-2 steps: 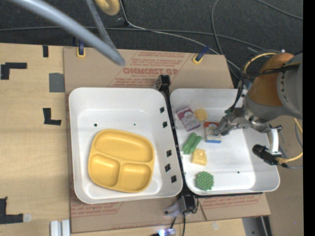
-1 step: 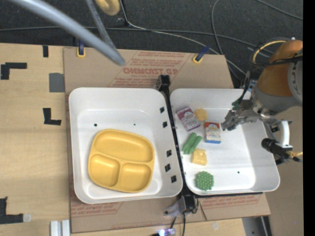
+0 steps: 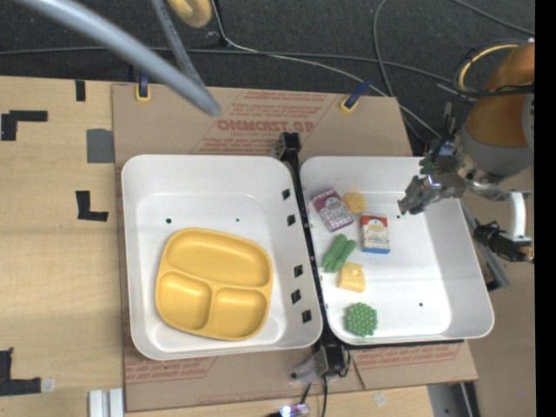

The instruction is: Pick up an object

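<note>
The gripper [image 3: 415,200] hung over the right bin [image 3: 452,259] near its upper right wall, and whether it was wide or narrow could not be told. The small carton [image 3: 374,234] lay apart from it at eight o'clock, with the purple packet [image 3: 329,209] beyond at nine. The cheese wedge [image 3: 352,278] sat lower, at seven.

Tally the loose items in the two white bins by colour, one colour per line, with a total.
Yellow: 3 – divided tray, small round piece, cheese-like wedge
Green: 2 – pod-shaped piece, bumpy round piece
Purple and white: 1 – small packet
Red, white and blue: 1 – small carton
Total: 7
</note>
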You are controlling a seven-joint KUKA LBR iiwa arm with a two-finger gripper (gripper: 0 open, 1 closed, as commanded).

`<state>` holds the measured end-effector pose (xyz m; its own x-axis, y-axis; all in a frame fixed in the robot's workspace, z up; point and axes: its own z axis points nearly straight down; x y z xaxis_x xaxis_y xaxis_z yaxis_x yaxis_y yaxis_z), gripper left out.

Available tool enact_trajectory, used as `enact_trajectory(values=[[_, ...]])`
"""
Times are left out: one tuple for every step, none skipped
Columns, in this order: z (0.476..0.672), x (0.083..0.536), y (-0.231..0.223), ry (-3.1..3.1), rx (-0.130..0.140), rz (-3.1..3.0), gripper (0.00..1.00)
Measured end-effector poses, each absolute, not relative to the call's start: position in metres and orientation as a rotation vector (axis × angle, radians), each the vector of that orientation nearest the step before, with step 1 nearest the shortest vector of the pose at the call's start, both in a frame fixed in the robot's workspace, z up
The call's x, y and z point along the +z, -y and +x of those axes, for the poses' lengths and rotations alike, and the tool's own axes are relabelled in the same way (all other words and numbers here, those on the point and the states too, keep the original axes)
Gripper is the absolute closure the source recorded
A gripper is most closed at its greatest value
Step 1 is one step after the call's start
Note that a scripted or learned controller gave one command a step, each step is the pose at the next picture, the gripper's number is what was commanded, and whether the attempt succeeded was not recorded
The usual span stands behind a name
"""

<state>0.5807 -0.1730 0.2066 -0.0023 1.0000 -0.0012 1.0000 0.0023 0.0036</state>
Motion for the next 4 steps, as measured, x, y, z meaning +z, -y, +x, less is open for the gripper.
enact_trajectory(values=[[0.581,0.242,0.173,-2.222,0.002,2.218,1.00],[0.562,0.231,0.126,-2.227,-0.002,2.219,1.00],[0.539,0.224,0.078,-2.229,-0.002,2.218,1.00],[0.532,0.218,0.034,-2.229,-0.002,2.218,1.00]])
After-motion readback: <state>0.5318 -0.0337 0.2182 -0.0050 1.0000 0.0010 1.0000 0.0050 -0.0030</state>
